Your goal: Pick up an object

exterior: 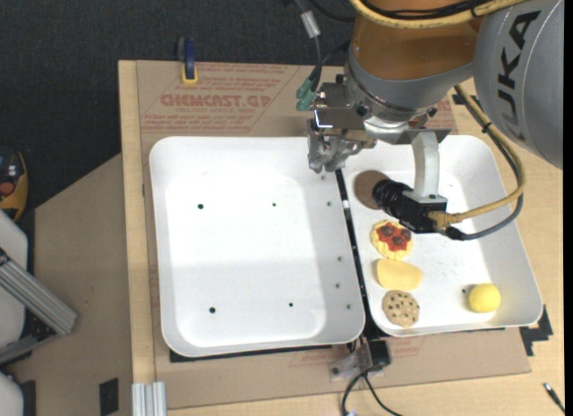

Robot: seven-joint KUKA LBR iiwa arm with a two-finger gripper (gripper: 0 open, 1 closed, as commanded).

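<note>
The claw [327, 157] hangs over the seam between the two bins, near their far edge; whether it is wide or narrow I cannot tell, as its tips blur against the white.

The risk, in my judgement: from here a descent would meet the rims where the left bin [170, 226] and right bin [515, 253] touch, and close on nothing.

The objects all lie in the right bin, five in count: one brown disc [365, 191] nearest the claw, one red-topped pastry [392, 238], one pale yellow piece [397, 274], one cookie [400, 308], and one lemon [483, 298] well apart.
</note>
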